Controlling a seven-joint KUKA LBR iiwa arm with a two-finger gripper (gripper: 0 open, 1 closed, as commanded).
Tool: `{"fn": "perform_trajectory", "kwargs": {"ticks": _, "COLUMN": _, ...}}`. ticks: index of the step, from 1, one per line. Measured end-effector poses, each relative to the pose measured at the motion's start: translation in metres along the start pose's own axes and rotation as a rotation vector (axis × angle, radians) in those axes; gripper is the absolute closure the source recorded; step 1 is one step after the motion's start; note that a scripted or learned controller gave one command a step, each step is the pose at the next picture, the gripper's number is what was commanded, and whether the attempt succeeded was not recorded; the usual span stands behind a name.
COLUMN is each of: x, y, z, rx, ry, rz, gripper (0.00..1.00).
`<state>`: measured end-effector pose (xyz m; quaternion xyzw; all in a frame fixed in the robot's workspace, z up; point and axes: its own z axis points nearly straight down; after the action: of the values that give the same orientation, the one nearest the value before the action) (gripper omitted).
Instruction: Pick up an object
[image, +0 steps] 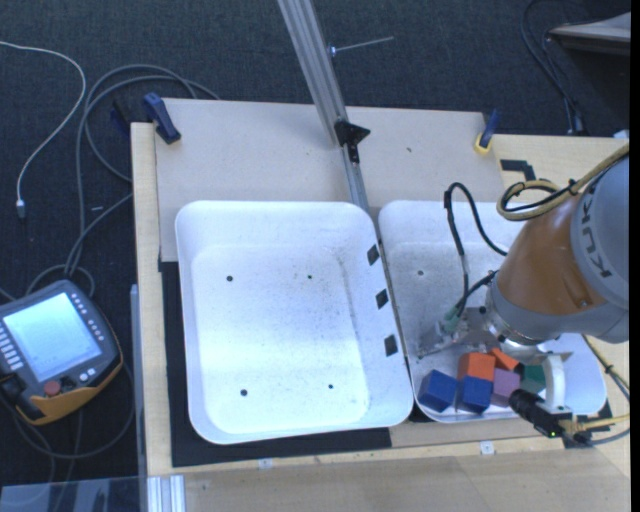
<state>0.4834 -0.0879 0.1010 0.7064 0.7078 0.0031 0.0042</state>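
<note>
Hovering over the right bin (420, 250), the pincer (500, 355) — grip state unclear — should probably single out the blue cube (437, 390) beside the orange block (478, 366).

Dark carpet floor (60, 130) around wooden bench (250, 150)

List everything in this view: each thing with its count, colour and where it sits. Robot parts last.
bins: two, white; left bin and right bin side by side on the bench
blue blocks: two; one and another at the near edge of the right bin
orange block: one, just behind the blue ones
purple block: one, right of the orange block
green block: one, partly hidden by the arm
blue clamps: two; bench's far left corner and far right
teach pendant: one, grey and orange, left of the bench
arm: one, grey with orange band, over the right bin
</note>
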Motion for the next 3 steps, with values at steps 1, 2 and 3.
{"fn": "perform_trajectory", "kwargs": {"ticks": 1, "x": 0.008, "y": 0.001, "z": -0.154, "rx": 0.000, "ry": 0.001, "rz": -0.001, "gripper": 0.00}}
{"fn": "perform_trajectory", "kwargs": {"ticks": 2, "x": -0.097, "y": 0.003, "z": -0.165, "rx": 0.007, "ry": -0.004, "rz": 0.008, "gripper": 0.00}}
{"fn": "perform_trajectory", "kwargs": {"ticks": 3, "x": -0.079, "y": 0.005, "z": -0.030, "rx": 0.019, "ry": 0.006, "rz": 0.002, "gripper": 0.00}}
